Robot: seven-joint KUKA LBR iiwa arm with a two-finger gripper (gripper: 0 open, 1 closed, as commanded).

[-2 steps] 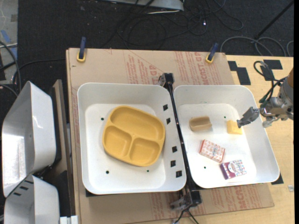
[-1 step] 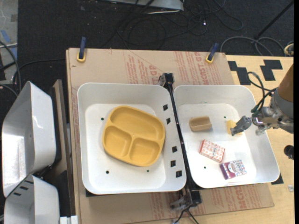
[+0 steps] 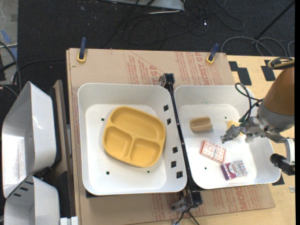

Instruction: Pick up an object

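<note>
- Nearest the camera, a purple packet (image 3: 234,169) is seen lying flat near the front wall of the right bin (image 3: 206,93); its printing is too small to be read.
- Just behind it, a red-and-white patterned packet (image 3: 212,151) and a tan block (image 3: 201,123) are spread well apart, so that any one could be picked singly.
- A yellow divided tray (image 3: 134,136) is laid alone in the left bin (image 3: 89,125).
- Above the right bin's right part the gripper (image 3: 230,134) is held; nothing is seen between its fingers, and their opening cannot be told.
- Red lettering on the cardboard sheet (image 3: 140,64) beneath is inverted and not legible.
</note>
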